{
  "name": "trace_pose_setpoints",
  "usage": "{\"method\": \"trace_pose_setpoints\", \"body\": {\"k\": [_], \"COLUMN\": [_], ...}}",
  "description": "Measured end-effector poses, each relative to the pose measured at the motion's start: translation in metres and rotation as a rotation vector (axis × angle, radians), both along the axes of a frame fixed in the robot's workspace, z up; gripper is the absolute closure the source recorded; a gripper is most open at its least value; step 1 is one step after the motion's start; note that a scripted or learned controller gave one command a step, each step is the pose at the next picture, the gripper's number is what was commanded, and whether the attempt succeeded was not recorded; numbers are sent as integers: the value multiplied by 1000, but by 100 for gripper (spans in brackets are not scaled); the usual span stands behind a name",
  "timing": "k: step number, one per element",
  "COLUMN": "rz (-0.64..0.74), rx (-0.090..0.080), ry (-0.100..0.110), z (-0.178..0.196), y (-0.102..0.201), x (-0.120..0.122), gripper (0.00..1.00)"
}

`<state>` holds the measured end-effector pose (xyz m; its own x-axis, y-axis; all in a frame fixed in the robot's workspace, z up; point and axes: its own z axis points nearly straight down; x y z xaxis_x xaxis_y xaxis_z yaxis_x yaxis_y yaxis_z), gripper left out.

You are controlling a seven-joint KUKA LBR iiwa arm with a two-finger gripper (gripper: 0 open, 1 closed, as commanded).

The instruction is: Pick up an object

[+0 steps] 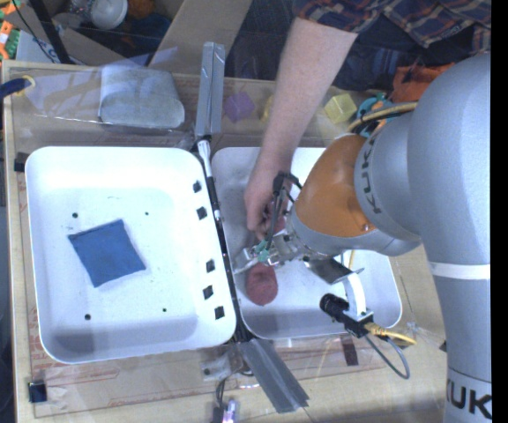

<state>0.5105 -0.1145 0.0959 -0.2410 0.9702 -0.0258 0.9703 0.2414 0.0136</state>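
- Plainly, the left bin holds one flat blue square, lying toward 9 o'clock of its floor. It looks thin and limp, so probably hard to pinch from above, though bare floor lies all round it.
- In the right bin, the dark red lump sits at about 7 o'clock, close to the wall shared with the left bin and near the front wall.
- I judge the lump light, rounded and perhaps soft. A hold across its middle from straight above looks best, since the wall crowds its 9 o'clock side.
- The gripper hangs just at the lump's 12 o'clock. Whether it is open or closed I cannot tell, and I see nothing gripped in it.
- A person's hand reaches in at the gripper's 12 o'clock, very near it, so room there is tight. Freer floor lies toward the lump's 3 o'clock, below the arm.
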Motion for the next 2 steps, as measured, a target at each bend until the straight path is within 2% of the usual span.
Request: {"method": "trace_pose_setpoints", "body": {"k": [1,2], "rz": [12,-129], "rx": [11,23], "ry": [12,25], "z": [5,93], "y": [5,56], "x": [0,66], "gripper": [100,100]}}
